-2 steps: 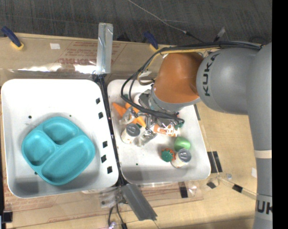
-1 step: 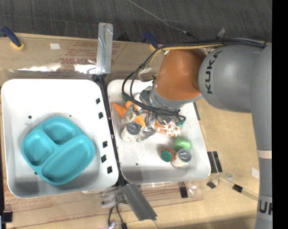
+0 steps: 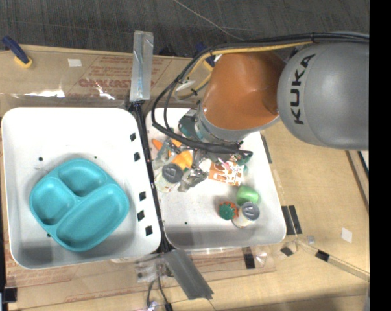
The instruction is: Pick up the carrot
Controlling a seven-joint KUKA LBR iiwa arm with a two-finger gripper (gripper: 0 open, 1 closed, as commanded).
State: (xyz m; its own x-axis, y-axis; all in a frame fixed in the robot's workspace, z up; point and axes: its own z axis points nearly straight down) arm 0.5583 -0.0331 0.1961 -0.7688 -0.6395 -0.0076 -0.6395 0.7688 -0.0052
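Found the grey arm [image 3: 312, 89] reaching in from the right, its orange band directly above the pincer [image 3: 194, 172]. Found the pincer low over the right bin [image 3: 201, 222], amid clutter; could not tell whether apart or together. Saw the left bin [image 3: 65, 131] well to the pincer's left, bearing a teal divided plate [image 3: 78, 203]. Spotted an orange-and-white packet [image 3: 229, 172] just right of the pincer. Made out the carrot [image 3: 180, 154] just beside the pincer, up and left. Noted a green ball [image 3: 247, 194] further right and lower.
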